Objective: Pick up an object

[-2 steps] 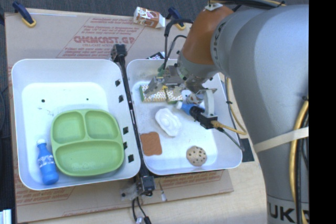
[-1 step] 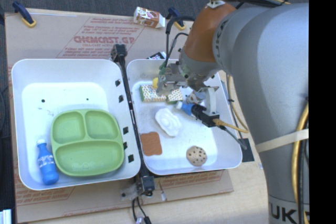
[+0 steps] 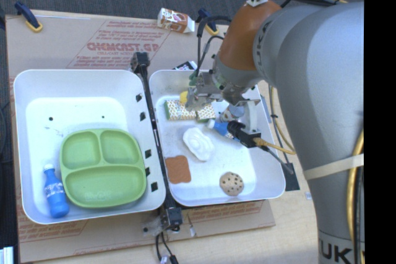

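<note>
My gripper is low in the right bin, at its far side, right over a green-and-white dotted block. A small yellow piece shows just left of the gripper. Nearer the front lie a white lumpy object, a brown square pad and a tan ball with holes. A small blue and white thing lies just right of the dotted block, partly under the wrist. I cannot see anything held.
The left bin holds a green divided plate and a blue bottle at its front left corner. A snack packet lies on the cardboard behind the bins. The large grey arm covers the right side.
</note>
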Action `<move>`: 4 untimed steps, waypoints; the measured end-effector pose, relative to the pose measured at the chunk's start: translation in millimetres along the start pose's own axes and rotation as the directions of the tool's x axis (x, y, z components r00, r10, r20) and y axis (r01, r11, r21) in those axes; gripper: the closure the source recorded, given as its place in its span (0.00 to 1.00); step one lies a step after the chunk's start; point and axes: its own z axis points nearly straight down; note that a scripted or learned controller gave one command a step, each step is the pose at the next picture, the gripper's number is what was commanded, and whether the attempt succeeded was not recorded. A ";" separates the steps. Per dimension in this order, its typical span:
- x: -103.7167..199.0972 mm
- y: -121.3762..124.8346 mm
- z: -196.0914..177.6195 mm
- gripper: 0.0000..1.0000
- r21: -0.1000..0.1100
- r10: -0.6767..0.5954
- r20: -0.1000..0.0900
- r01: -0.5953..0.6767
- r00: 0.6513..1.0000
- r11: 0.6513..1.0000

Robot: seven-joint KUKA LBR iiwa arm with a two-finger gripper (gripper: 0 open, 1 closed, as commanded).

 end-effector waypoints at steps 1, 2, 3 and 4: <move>0.3 0.4 -10.1 1.00 -0.001 -0.002 0.000 0.002 1.000 1.000; 0.3 0.3 -10.0 0.00 0.000 -0.002 0.000 0.002 1.000 1.000; 6.1 -26.0 52.1 0.00 0.001 0.008 0.000 -0.008 1.000 1.000; 5.8 -25.2 41.1 1.00 0.001 0.005 0.001 -0.005 1.000 1.000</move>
